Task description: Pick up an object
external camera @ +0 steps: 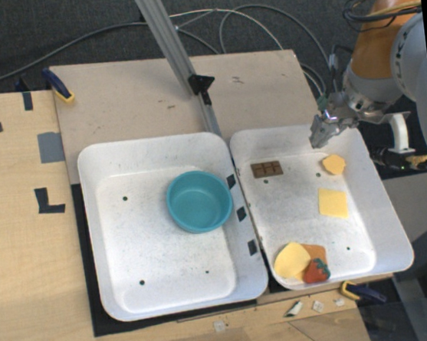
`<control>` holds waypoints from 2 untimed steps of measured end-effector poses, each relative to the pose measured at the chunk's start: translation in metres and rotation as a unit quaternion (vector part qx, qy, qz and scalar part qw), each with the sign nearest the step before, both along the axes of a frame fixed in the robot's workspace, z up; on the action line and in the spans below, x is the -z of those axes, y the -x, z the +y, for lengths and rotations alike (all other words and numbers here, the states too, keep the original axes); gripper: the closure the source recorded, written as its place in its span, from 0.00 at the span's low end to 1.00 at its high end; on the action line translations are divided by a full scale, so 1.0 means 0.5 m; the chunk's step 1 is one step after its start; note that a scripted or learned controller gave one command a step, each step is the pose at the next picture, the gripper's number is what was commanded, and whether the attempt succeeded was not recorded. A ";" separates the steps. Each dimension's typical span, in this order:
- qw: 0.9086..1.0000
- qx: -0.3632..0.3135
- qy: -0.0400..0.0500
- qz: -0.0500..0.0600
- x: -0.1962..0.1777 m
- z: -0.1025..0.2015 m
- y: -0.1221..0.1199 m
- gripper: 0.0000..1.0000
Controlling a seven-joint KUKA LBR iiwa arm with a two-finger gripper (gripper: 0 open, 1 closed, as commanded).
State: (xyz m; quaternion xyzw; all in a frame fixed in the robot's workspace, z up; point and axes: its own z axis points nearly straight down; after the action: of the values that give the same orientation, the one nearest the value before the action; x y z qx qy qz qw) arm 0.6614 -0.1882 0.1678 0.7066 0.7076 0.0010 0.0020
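Here the gripper [322, 135] is hanging over the far right rim of the right bin [384, 207], and whether its claw is apart or together cannot be told from this view. Nothing is showing between its tips. A small yellow piece [334, 164] is lying in that bin just near of the gripper, apart from it. A yellow square [333, 203] is sitting nearer still, and a brown bar [267, 169] is resting to the left by the far wall. At the near wall a yellow round [290, 261], an orange piece [316, 253] and a strawberry [315, 271] are crowding together, touching. A teal bowl [199, 200] is standing upright in the left bin [107, 217].
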 end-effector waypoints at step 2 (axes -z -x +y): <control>1.000 0.000 0.000 -0.001 -0.232 0.015 -0.006 1.00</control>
State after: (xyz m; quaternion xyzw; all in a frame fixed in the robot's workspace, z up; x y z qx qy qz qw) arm 0.6646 -0.1807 0.2837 0.7065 0.7077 0.0014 0.0024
